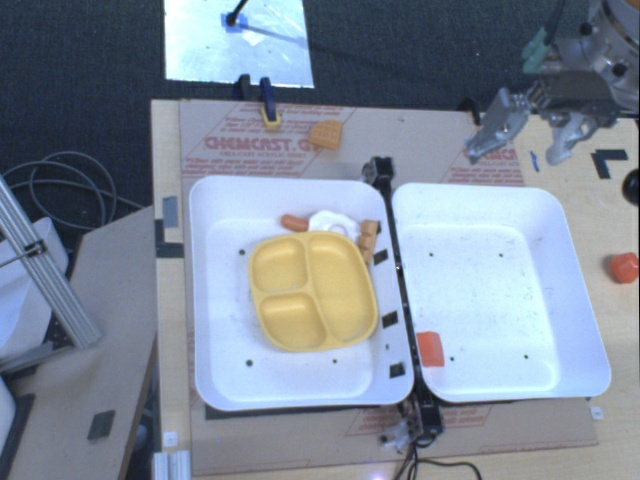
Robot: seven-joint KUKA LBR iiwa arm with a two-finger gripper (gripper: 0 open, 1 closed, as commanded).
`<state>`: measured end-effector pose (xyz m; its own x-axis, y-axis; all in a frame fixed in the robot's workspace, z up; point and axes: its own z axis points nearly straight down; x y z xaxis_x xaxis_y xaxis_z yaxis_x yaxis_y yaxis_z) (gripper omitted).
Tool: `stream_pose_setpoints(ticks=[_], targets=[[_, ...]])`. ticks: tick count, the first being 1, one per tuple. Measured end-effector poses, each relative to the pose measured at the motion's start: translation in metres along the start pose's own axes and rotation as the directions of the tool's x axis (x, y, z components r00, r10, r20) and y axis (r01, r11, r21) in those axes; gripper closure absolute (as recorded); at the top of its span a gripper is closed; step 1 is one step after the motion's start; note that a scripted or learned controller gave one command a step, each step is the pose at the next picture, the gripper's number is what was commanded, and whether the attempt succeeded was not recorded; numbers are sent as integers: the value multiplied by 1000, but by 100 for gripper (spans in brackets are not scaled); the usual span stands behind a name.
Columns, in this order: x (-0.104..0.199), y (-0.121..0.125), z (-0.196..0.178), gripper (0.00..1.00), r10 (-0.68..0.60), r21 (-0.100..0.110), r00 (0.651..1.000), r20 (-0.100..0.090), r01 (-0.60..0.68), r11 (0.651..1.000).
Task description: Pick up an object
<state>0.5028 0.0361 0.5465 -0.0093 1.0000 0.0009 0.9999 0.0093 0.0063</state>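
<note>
Gripper (520, 138): held high over the counter (450, 133) behind the right bin (575, 268), fingers apart, nothing between them
Left bin (215, 268): yellow divided tray (310, 293) laid flat; orange sausage (295, 223) and white piece (333, 222) tucked behind it
Orange block (430, 348): lying in right bin's near-left corner, judged the easiest pick

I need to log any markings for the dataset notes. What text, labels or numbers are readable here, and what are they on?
"CHEMCAST" in red on the brown sheet under the bins, left part; the smaller lines beneath are too blurred to read.
Red print on the same sheet above the right bin: blurred, unreadable.
</note>
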Motion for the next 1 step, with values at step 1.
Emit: stream_pose_setpoints(ticks=[1], targets=[[-105, -18, 11, 0, 19, 3, 1000, 4, -19, 1000]])
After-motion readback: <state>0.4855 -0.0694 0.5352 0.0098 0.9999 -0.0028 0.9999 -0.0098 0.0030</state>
